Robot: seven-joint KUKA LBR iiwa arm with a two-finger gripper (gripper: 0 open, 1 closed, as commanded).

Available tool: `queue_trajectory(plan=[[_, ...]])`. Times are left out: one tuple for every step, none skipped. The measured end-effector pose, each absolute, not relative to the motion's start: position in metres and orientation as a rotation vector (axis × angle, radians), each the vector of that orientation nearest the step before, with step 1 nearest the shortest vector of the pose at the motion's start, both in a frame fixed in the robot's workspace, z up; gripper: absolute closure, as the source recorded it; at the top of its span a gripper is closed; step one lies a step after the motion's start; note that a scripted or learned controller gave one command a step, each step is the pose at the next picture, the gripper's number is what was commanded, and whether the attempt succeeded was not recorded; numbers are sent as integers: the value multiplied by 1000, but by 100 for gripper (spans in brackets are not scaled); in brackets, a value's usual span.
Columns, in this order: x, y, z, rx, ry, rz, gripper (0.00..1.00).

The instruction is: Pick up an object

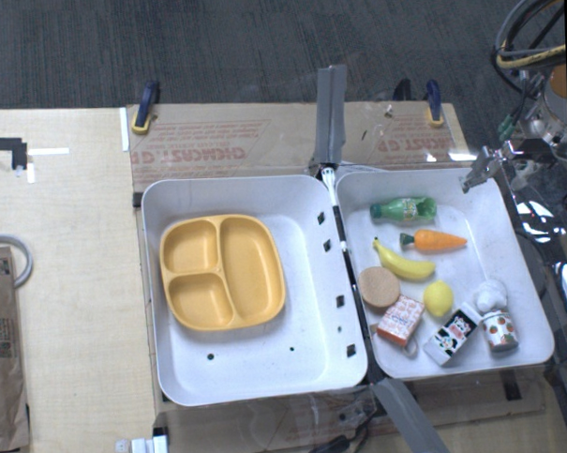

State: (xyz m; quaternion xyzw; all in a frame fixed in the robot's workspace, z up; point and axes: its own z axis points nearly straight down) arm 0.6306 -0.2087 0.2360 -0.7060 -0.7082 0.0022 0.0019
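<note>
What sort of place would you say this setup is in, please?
Most likely a robotics lab's pick-and-place bench: two white bins clamped side by side, toy food such as a banana and carrot, and a robot arm at the right.

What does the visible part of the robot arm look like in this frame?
At the view's right edge, the arm shows as metallic grey hardware with shiny, reflective surfaces. Black cables loop above it, one carrying a yellowish stripe. A thin grey metal piece juts out over the corner of the right bin. The gripper's details are too cluttered to make out.
</note>
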Motion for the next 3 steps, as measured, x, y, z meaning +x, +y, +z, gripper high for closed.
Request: queue_trajectory(plan=[[601,-128,162,-2135,-2299,7,0],[607,-97,90,-1900,-2501,3,0],[607,-98,96,-1903,-2496,5,100]])
